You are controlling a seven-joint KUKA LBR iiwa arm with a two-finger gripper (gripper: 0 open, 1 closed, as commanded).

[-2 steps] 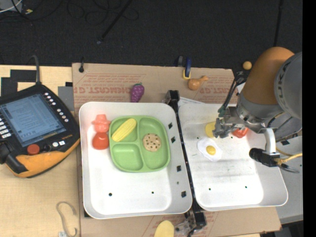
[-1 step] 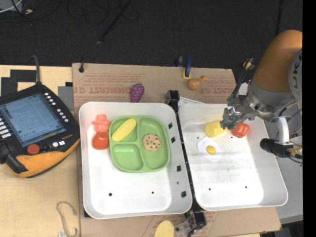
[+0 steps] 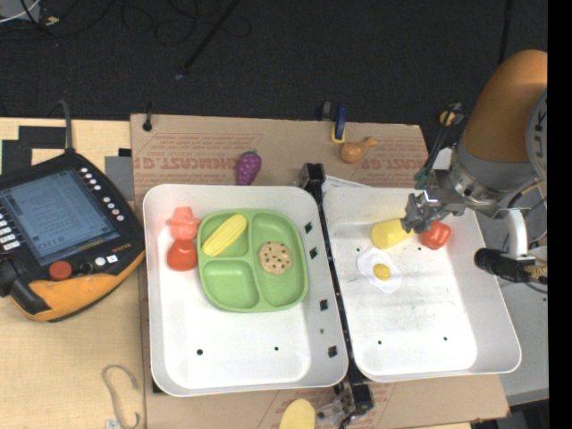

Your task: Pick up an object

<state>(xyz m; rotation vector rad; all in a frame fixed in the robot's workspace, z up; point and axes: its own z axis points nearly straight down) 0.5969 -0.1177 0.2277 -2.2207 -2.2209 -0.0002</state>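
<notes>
A wooden tabletop (image 3: 80, 365) bears two bins; the gripper (image 3: 420, 211) is lowered between a yellow piece (image 3: 388, 233) and red piece (image 3: 436, 235); its opening cannot be told; nothing is seen lifted; the pick is judged unfinished.

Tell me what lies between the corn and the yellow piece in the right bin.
In the camera view, between the corn and the yellow piece lie the cookie on the green tray and the bins' black-clipped adjoining walls.

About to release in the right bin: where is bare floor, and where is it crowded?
Free: the right bin floor's near half, below the fried egg. Crowded: its far end, where the yellow piece, red piece and tool cluster.
</notes>
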